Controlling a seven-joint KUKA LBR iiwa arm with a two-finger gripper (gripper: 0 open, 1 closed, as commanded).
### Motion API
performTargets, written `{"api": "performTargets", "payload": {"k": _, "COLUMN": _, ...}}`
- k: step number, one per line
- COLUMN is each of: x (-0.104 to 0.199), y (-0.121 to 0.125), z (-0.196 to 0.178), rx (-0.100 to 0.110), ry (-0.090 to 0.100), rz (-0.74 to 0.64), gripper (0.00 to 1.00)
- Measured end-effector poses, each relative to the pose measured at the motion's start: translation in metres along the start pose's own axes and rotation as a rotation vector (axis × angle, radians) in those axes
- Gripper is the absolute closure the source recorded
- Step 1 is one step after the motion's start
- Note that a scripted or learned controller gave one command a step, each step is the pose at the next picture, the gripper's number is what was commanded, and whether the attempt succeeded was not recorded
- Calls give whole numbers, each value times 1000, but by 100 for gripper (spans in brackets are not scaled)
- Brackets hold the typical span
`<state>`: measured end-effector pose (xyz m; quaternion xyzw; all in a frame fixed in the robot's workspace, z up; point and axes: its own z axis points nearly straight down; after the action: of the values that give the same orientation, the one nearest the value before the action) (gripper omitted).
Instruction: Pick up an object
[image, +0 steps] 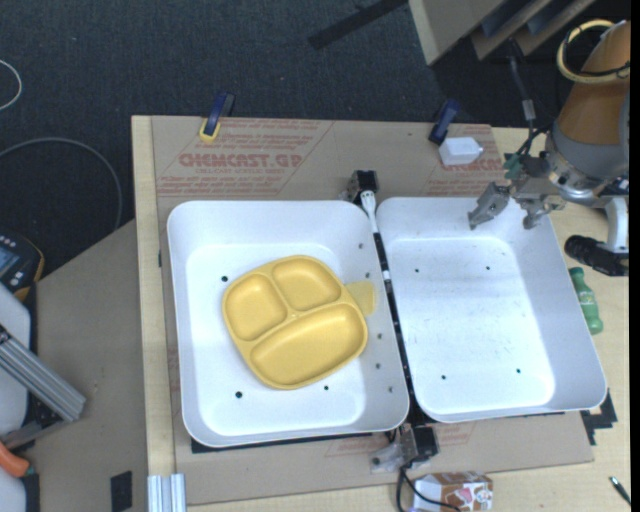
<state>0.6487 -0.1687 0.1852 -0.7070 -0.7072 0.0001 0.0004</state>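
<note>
A yellow three-compartment plate (294, 321) lies flat in the left bin (195, 250), a little right of its middle. A small flat yellow piece (362, 296) pokes out from under the plate's right edge. My gripper (510, 211) hangs over the far right corner of the right bin (480, 380), well away from the plate. Its two fingers (484, 211) are spread apart with nothing between them.
A black clamp (366, 186) sits where the two bins meet at the back. A small white block (460, 151) lies on the cardboard behind the right bin. A green object (587, 300) lies off the right bin's right rim.
</note>
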Motion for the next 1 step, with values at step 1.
{"api": "performTargets", "payload": {"k": 1, "x": 30, "y": -80, "z": -110, "rx": -6, "ry": 0, "rz": -1, "gripper": 0}}
